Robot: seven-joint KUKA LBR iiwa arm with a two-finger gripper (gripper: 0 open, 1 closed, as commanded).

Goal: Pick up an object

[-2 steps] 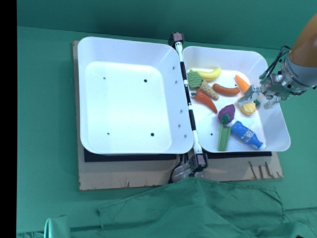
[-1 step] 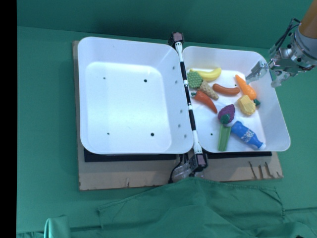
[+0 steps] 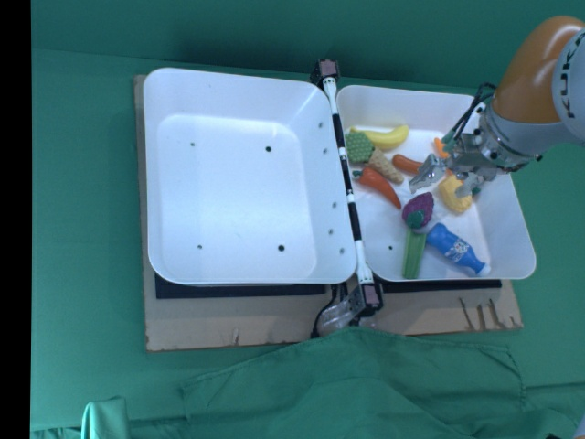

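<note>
My gripper (image 3: 445, 179) hangs over the right bin (image 3: 512, 236), its two fingers spread apart with nothing between them. Just under and right of it lies a yellow toy (image 3: 454, 197). A small orange piece (image 3: 408, 164) lies to its left. Further left are a red-orange chili (image 3: 379, 186), a green bumpy toy (image 3: 359, 145) and a yellow banana (image 3: 388, 136). A purple toy (image 3: 419, 210) sits above a green stick (image 3: 414, 255), and a blue bottle (image 3: 454, 249) lies near the front right.
The left bin (image 3: 238, 172) stands beside the right one, with a black-and-white hinge bar (image 3: 345, 181) between them. Both rest on a cardboard sheet (image 3: 228, 327). Green cloth (image 3: 366, 382) bunches at the front.
</note>
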